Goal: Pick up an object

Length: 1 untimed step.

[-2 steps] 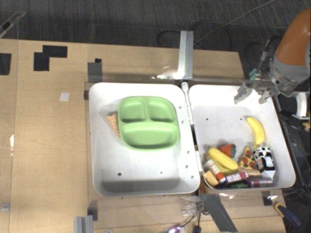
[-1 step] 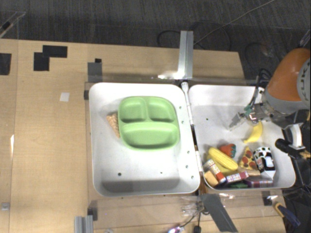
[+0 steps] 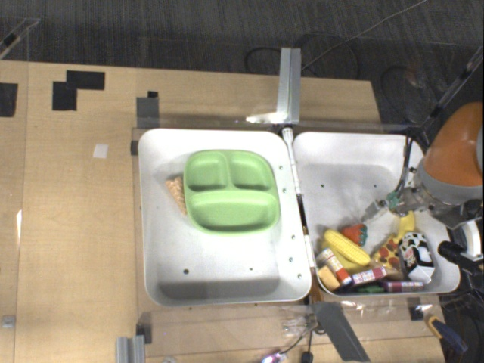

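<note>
At the lower right corner of the right bin (image 3: 333,153), a pile of small toys (image 3: 370,259) lies together, with a yellow corn cob (image 3: 345,248) at its left.
Just above the pile the tool (image 3: 389,203) hangs near the bin's right wall; I cannot tell how wide it is open, and no toy is seen in it. The left bin (image 3: 155,225) holds a green divided plate (image 3: 230,190) with a tan piece (image 3: 175,193) touching its left edge. Both bins sit on the wooden surface (image 3: 68,225).
</note>
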Each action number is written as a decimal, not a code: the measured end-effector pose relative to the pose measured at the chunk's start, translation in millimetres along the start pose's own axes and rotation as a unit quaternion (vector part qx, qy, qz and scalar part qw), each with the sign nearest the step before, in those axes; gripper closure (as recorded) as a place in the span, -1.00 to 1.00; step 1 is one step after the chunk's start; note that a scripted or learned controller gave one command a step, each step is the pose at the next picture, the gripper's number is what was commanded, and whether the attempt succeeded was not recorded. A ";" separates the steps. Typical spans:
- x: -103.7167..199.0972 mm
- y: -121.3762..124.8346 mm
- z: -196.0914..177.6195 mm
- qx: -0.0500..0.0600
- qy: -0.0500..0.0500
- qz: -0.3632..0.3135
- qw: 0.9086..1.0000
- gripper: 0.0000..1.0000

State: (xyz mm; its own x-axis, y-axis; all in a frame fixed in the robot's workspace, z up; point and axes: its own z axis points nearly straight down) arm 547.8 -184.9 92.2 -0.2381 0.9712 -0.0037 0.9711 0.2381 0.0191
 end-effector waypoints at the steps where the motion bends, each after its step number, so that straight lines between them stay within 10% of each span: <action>1: 14.2 103.6 4.3 0.002 0.000 -0.129 0.992 -1.00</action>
State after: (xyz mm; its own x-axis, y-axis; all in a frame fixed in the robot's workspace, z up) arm 645.1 -146.5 89.8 -0.4782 0.8782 -0.0073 0.8781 0.4783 0.0128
